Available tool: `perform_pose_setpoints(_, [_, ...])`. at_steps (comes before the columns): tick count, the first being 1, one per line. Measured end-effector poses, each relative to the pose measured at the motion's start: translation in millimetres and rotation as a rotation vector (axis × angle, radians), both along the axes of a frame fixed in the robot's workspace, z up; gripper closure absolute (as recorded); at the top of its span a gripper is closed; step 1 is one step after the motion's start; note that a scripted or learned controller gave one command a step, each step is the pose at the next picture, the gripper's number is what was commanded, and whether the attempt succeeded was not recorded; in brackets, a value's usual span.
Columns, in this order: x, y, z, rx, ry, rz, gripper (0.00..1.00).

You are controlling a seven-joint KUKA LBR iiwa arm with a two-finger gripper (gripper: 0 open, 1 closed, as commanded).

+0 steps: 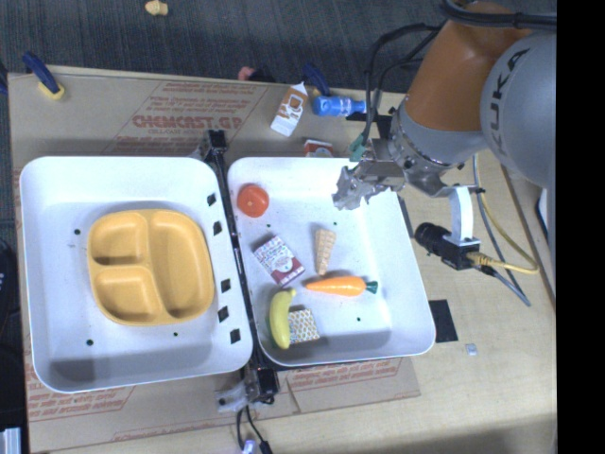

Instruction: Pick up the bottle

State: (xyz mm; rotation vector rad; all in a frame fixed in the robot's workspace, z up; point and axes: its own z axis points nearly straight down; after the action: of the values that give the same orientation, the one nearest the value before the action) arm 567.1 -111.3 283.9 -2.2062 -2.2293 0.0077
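A blue bottle is seen lying on its side on the cardboard behind the right bin, outside both bins, with its long axis running roughly left to right across the view; which end carries the cap cannot be told, since the right end is partly hidden by cables. A small carton lies just beside it on the left. The arm is reached in from the right, its orange band tilted above the wrist, and the gripper is held low over the back right part of the right bin, near the bottle but apart from it. Nothing is seen between the fingers, and their spread cannot be told. In the right bin lie a tomato, a cone, a carrot and a banana. A yellow divided plate is set in the left bin.
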Motion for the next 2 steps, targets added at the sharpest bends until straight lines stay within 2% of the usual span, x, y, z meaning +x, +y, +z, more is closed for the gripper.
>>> perform_pose_setpoints(1, [-63, -35, -63, 0.000, -0.002, 0.082, 1.00])
perform_pose_setpoints(2, [-91, -20, -68, 0.001, -0.002, -0.013, 1.00])
